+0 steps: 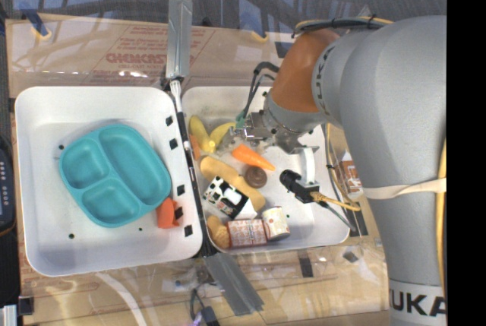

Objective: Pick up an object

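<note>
Robot lab: taped bench (pixel 91 43), bins (pixel 38 241)

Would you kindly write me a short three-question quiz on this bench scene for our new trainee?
1. True or false: the teal divided plate lies in the left bin.
2. Which lies nearest the gripper? A: carrot; B: orange block; C: black-and-white carton.
3. Fill in: the orange block sits beside the plate's lower ____ corner.

Key
1. True.
2. A: the carrot, just below the gripper in the right bin.
3. Right, as the camera sees it.
</note>
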`<state>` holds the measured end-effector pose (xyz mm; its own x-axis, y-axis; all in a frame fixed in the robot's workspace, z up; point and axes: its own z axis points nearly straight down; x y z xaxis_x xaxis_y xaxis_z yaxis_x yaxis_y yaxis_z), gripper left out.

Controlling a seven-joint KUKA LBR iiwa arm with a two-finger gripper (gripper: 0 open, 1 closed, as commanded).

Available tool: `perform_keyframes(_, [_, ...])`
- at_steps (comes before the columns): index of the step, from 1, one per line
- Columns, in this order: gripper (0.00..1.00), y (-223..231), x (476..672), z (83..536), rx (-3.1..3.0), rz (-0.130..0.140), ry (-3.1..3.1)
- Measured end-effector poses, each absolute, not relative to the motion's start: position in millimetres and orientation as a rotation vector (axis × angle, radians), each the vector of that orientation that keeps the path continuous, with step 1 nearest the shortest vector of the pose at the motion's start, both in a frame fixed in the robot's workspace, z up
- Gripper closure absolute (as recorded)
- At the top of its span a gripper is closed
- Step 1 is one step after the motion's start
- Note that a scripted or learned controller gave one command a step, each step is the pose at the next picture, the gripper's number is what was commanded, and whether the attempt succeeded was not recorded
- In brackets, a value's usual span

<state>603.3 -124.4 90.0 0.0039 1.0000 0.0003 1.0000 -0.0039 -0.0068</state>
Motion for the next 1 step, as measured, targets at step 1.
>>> perform_keyframes(1, [1.0,-123.8,604.3,101.0,-2.218,0.006,-2.219])
